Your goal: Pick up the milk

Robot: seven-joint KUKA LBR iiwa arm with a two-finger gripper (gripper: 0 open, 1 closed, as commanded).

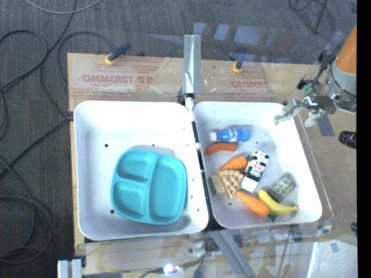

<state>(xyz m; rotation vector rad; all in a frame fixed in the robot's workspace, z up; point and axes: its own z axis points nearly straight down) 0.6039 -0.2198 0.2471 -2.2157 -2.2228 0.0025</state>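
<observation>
Dark grey carpet (87,33) strewn with black cables (35,45) surrounds the wooden bench (145,77).

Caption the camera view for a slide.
End effector above right bin's far corner; milk lies among toy food inside.

One fixed camera watches me from above the tabletop (87,68), looking down at a slant toward twelve o'clock. It stands far enough back to take in both white bins, the left bin (93,126) and the right bin (307,172), plus floor beyond. I enter from three o'clock.
</observation>
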